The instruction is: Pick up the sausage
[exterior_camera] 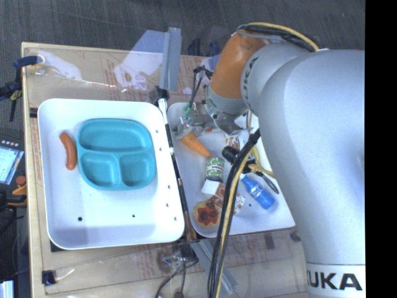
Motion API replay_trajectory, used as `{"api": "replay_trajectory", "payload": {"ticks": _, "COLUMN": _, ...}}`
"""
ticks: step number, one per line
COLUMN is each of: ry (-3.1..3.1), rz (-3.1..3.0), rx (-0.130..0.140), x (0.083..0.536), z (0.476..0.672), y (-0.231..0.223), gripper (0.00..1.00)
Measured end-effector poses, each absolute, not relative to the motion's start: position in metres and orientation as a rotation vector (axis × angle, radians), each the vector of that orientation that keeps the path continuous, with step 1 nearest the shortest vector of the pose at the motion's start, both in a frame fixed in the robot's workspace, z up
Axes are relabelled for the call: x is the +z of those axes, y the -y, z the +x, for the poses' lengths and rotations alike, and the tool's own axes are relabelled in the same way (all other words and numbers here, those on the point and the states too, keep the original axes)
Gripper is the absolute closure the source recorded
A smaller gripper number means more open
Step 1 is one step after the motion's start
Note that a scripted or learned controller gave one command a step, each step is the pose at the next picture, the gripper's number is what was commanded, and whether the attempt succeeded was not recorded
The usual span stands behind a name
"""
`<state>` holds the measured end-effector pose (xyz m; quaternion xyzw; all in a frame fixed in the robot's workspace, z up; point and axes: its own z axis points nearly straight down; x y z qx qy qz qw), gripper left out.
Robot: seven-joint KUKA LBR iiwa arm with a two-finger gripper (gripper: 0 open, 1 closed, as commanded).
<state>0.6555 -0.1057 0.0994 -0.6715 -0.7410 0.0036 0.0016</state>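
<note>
Sausage (67, 150) beside teal tray (116, 152)

The reddish-orange sausage (68, 150) lies lengthwise in the left bin (56, 210), just left of the teal tray (118, 153).

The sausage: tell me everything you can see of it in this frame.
The sausage is a short, smooth, orange-red link with rounded ends, looking like a plastic toy. It lies flat and whole on the floor of the left white bin, its length running roughly up and down the camera view with a slight curve. It sits beside the left edge of the teal divided tray, close to it, though contact cannot be told. Nothing grips it; the gripper is over the right bin.
</note>
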Motion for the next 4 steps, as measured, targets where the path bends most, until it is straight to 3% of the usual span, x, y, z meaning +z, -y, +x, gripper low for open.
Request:
{"api": "replay_trajectory", "payload": {"ticks": 1, "ry": 2.326, "rz": -2.109, "rx": 0.015, "x": 0.100, "z": 0.655, "y": 0.107, "gripper": 0.00}}
{"api": "replay_trajectory", "payload": {"ticks": 2, "ry": 2.342, "rz": -2.088, "rx": 0.003, "x": 0.091, "z": 0.645, "y": 0.129, "gripper": 0.00}}
{"api": "replay_trajectory", "payload": {"ticks": 3, "ry": 2.343, "rz": -2.080, "rx": 0.006, "x": 0.099, "z": 0.645, "y": 0.128, "gripper": 1.00}}
{"api": "replay_trajectory", "payload": {"ticks": 4, "ry": 2.297, "rz": -2.141, "rx": 0.002, "x": 0.268, "z": 0.592, "y": 0.060, "gripper": 1.00}}
